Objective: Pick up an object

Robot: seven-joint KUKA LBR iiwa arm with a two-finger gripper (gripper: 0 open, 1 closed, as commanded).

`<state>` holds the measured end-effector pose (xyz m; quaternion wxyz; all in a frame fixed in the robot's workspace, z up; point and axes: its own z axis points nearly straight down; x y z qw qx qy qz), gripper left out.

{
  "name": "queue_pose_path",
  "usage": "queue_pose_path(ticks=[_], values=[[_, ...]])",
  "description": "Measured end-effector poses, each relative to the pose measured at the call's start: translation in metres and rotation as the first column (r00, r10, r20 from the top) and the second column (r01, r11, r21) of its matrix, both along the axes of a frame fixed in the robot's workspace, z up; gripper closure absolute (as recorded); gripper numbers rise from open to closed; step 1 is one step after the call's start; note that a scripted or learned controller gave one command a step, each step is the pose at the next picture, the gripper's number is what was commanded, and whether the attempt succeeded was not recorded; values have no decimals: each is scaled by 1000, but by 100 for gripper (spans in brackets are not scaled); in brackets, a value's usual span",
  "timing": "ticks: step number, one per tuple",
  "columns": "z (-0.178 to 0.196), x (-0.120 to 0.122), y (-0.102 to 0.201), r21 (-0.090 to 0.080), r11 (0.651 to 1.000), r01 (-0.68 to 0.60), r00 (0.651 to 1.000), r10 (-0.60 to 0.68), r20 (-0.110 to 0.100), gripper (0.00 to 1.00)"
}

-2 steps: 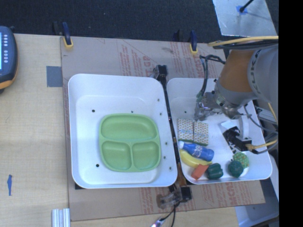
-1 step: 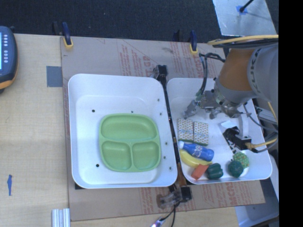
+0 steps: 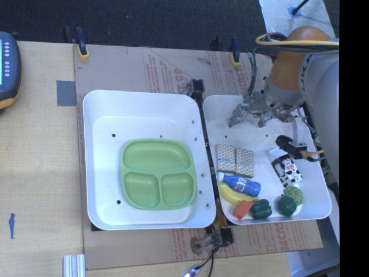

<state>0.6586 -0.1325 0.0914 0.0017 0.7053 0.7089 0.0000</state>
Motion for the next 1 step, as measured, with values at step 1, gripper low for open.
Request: queue_pose_path(ticks=[1], values=[[0, -104, -41, 1, 1000, 7, 1000, -7, -13, 0]])
